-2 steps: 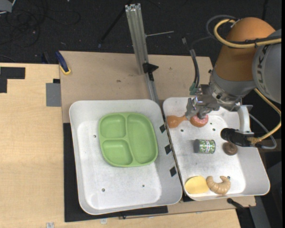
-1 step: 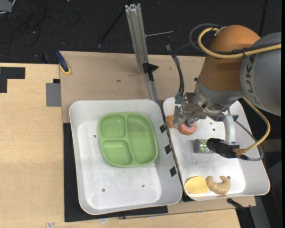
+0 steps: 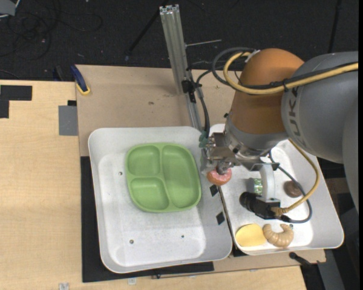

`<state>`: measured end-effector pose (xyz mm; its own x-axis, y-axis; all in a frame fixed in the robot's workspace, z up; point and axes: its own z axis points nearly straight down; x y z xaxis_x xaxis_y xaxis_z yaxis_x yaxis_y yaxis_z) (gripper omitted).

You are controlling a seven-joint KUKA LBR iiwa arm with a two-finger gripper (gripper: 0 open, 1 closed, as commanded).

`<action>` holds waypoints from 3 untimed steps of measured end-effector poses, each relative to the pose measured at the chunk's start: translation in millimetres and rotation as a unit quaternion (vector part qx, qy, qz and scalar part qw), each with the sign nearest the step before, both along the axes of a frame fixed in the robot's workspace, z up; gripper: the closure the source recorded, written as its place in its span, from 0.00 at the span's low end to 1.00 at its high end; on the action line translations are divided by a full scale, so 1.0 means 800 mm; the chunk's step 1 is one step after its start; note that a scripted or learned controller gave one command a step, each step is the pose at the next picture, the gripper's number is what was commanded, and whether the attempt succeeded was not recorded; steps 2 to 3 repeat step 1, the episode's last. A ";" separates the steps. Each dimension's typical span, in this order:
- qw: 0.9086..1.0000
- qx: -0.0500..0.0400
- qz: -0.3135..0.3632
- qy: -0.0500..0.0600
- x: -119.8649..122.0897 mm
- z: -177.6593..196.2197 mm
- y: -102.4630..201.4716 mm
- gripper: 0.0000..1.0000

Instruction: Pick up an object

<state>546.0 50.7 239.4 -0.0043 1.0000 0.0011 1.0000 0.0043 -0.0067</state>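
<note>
End effector [image 3: 218, 164] hangs over the right bin's left edge, a small pink ring-shaped toy [image 3: 219, 176] directly beneath; grip unclear. Next, judging by position: confirm hold, lift straight.

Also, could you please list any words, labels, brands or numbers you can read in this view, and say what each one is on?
"UK": dark letters on the grey arm, by the orange band; they are cut off by the band's edge, so the word is only partly readable.
Nothing else is readable: the green plate, the white bins and the items in the right bin show no legible text.
</note>
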 end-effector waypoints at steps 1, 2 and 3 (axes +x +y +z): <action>1.000 0.000 0.000 0.000 -0.019 -0.016 0.056 1.00; 1.000 0.000 0.000 0.000 -0.019 -0.016 0.056 1.00; 1.000 0.000 0.000 0.000 -0.019 -0.016 0.056 1.00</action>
